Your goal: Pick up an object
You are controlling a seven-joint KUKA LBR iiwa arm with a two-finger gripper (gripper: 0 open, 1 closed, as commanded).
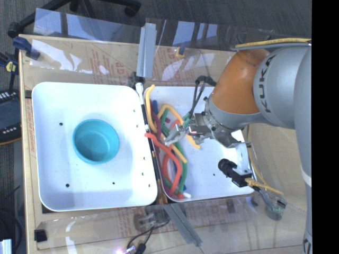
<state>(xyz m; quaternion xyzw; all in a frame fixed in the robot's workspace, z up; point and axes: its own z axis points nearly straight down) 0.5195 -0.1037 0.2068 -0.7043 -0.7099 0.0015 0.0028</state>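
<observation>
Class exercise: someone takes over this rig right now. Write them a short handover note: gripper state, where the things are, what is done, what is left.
Gripper: low in the right bin, over the tangle of coloured rods on that bin's left side. Whether it grips anything cannot be told from this view.
Things: the rods (red, green, yellow, orange) lie heaped against the wall between the bins. A blue bowl sits upright in the left bin, apart from the arm.
Done: the arm has reached the rods.
Left: confirm a grasp and lift; nothing is seen raised clear of the bin yet.
</observation>
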